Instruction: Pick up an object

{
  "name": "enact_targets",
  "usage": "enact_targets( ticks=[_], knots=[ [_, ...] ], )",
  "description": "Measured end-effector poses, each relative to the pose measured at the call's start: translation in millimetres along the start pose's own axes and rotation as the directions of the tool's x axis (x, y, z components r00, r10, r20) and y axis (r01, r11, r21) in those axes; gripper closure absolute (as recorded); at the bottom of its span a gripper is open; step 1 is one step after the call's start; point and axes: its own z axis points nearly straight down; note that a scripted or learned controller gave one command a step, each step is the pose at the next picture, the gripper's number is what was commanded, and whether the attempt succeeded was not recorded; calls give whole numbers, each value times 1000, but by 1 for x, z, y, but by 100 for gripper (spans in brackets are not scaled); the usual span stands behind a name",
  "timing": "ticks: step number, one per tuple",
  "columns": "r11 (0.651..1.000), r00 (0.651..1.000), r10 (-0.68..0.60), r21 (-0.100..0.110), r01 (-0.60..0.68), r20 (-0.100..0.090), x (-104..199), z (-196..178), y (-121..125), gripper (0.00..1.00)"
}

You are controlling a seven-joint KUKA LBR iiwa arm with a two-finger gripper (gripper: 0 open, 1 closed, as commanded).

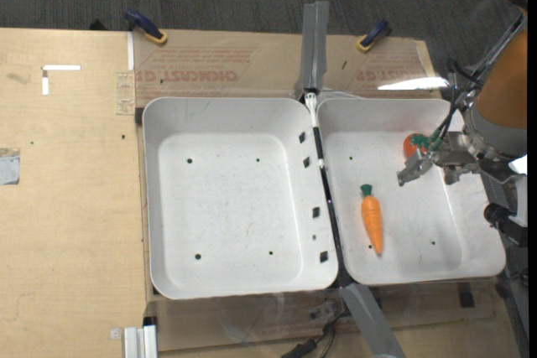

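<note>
Carrot [372, 220] lengthwise, green top up-frame

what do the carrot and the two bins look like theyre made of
Carrot: probably moulded plastic, a toy; even orange with a slight sheen and a neat green top. Right bin and left bin: likely thin formed plastic, smooth white with a soft gloss, rounded corners and rolled rims. Coated metal cannot be ruled out.

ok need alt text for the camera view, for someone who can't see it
A toy carrot lies in the right-hand white bin, with the robot's gripper reaching in from the right, above it and apart from it, beside a small orange object. The left-hand bin sits alongside.
</note>
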Motion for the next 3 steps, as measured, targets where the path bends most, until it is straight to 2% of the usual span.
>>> enact_targets(
  ticks=[1,2,3],
  knots=[
    [998,998,63,1,-63,0,36,110,-10,0],
    [998,998,67,4,-67,-1,35,102,-11,100],
    [973,973,231,0,-231,2,-10,-48,-44,100]
  ],
)
